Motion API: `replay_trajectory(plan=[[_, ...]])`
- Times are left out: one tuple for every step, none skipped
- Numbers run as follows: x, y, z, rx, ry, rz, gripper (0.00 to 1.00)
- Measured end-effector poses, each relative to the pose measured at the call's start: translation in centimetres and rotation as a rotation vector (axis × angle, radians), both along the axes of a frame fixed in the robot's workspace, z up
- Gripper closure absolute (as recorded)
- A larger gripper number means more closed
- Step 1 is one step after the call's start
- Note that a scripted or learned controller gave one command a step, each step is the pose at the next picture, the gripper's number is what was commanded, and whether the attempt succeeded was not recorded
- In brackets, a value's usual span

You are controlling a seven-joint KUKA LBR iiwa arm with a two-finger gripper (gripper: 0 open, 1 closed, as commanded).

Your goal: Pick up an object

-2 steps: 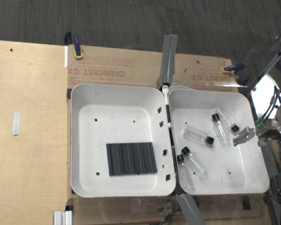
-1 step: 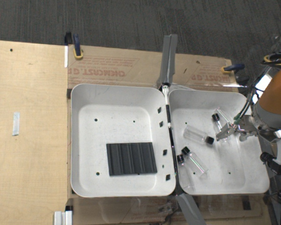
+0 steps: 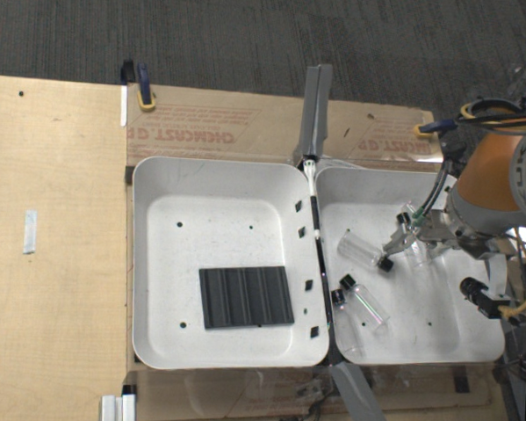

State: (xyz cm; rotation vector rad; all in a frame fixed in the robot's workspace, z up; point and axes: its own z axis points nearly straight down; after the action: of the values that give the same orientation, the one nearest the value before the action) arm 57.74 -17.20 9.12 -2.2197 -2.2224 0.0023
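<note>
1. Your likeliest target, a clear vial, lies on its side on the floor of the right bin, just left of the pincer.
2. A second clear vial with a black cap lies tilted below the first, nearer the bin's front-left corner (its cap points toward the dividing wall).
3. The pincer hangs low over the right bin, its dark tip close beside the first vial; you cannot tell whether it is spread or pressed together.
4. In the left bin, well apart from the vials, you have a dark ribbed panel lying flat.
5. Both bins sit on the counter.
</note>
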Motion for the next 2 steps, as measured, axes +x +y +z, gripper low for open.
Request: replay_trajectory(plan=[[0.0,0.0,0.9,0.000,0.001,0.001,1.00],[0.8,5.8,10.2,0.000,0.001,0.078,1.00]])
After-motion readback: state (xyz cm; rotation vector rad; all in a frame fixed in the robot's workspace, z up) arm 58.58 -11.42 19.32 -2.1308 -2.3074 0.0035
